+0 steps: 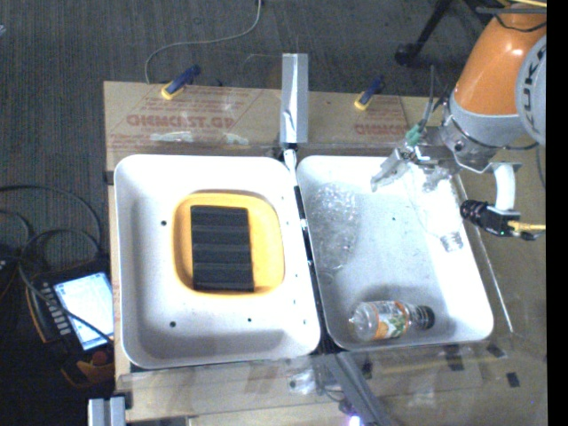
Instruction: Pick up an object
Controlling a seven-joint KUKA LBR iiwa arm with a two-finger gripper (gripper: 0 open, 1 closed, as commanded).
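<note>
1 clear plastic bottle with an orange label and dark cap (pixel 391 319) lies on its side at the near edge of the right white bin (pixel 470 273). 1 crumpled clear plastic film (pixel 334 223) rests near that bin's left wall. The 2-finger metal gripper (pixel 410 165) hovers over the far end, well apart from the bottle; jaw opening cannot be determined. 1 yellow tray with a black ribbed insert (pixel 227 244) sits in the left white bin (pixel 142 238).

Fixed overhead camera, slanted down, both bins (pixel 133 264) in frame
</note>
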